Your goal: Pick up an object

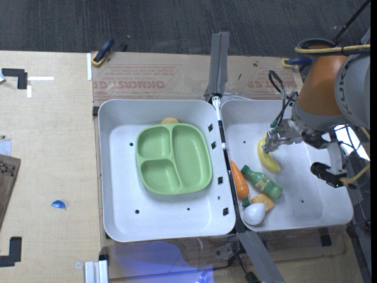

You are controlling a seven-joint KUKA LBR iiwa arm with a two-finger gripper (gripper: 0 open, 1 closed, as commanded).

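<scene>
Yellow and curved, the banana (268, 158) lies in the right bin (306, 217), near its middle and slightly toward the divider. The gripper (274, 142) sits directly over the banana's upper end, at or very near contact; whether it is spread or closed cannot be told from this angle, and nothing is visibly held. Just below the banana lie a green bottle (262, 183), an orange carrot (238, 180) along the bin's left wall, a white egg (254, 213) and a small tan item (265, 201), the last four packed close together. The left bin (118, 217) holds a green divided plate (174, 158) with a small orange object (170, 121) at its far edge.

Likely risks: the banana's rounded, tapering end may slip out of a closing grip, since the contact is off its middle; a lift from one end could tilt and drop it; a sideways push could roll it against the bottle.
</scene>
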